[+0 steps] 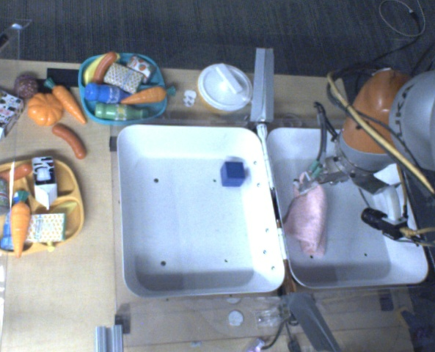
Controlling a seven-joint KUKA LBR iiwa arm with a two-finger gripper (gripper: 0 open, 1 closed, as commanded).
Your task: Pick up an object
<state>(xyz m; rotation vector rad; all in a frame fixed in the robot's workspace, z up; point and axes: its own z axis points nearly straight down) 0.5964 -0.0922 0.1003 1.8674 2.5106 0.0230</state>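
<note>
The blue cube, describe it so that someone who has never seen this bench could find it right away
Start at the two white bins side by side and take the left bin, the bigger of the two. The blue cube sits alone on its floor, near the upper right corner by the wall between the bins. It is small, dark blue and square-edged, unlike the soft pink object in the right bin.

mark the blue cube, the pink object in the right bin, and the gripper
blue cube (233, 172), camera view, centre of its top face.
pink object (306, 218), camera view, middle of its body.
gripper (314, 174), camera view, at its tip, just above the pink object's upper end.
</note>
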